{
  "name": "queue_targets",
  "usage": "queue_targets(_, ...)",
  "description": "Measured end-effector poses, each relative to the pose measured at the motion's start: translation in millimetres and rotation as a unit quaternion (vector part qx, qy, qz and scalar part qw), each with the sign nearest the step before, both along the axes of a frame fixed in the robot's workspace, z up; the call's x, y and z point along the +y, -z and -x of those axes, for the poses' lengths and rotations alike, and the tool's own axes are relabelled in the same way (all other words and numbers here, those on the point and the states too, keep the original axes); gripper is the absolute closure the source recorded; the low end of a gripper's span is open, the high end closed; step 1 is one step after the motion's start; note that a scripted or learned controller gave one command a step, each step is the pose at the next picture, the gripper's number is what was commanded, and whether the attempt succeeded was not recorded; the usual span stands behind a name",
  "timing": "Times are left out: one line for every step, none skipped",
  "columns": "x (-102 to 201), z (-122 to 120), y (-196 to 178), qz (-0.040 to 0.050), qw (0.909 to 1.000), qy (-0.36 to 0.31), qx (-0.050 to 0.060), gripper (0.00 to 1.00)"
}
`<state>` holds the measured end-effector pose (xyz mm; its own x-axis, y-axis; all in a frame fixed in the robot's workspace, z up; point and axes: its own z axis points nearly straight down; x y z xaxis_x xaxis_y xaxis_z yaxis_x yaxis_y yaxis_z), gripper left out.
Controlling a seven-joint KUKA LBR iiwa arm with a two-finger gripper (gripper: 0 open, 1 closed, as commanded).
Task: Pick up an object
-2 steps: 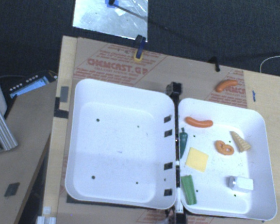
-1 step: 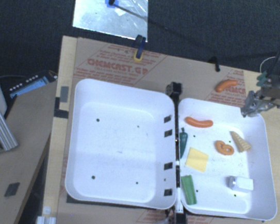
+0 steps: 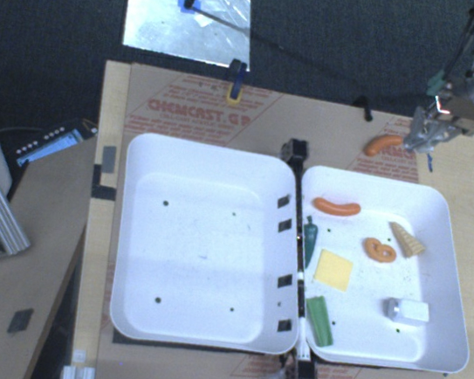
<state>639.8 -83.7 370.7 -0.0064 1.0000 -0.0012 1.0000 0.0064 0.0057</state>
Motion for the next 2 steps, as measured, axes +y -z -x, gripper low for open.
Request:
queue_targets(-49,-27,53,0.0005,1.0000,0.004,0.004,1.00)
queue_targets(-23,-29,-109,0.0009,1.0000,0.000,-0.008,1.00)
